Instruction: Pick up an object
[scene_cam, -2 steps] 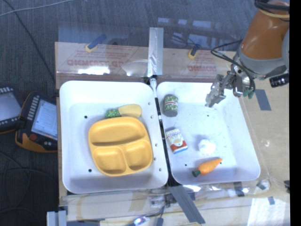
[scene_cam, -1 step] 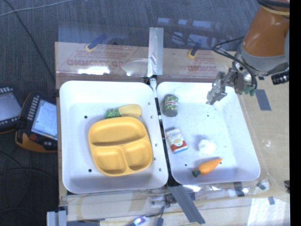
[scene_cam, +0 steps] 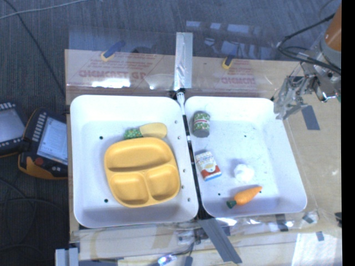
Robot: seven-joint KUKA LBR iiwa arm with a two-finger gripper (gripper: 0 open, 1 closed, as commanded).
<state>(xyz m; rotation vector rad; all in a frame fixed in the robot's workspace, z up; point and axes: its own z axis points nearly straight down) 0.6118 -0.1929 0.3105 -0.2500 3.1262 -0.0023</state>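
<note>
The right bin [scene_cam: 288, 165] holds a small green-labelled can [scene_cam: 201, 123], a red and white carton [scene_cam: 207, 165], a white ball-like lump [scene_cam: 243, 172] and an orange toy carrot [scene_cam: 246, 195]. In the left bin [scene_cam: 83, 148] lies a yellow divided tray [scene_cam: 142, 169] with a yellow and green corn-like toy [scene_cam: 146, 130] behind it. My gripper [scene_cam: 287, 100] hangs above the right bin's far right corner, apart from every object, with nothing between its fingers.
A clear panel with taped edges stands behind the bins [scene_cam: 180, 65]. A teach pendant [scene_cam: 44, 146] lies on the floor at the left. Cables run at the upper right near the arm.
</note>
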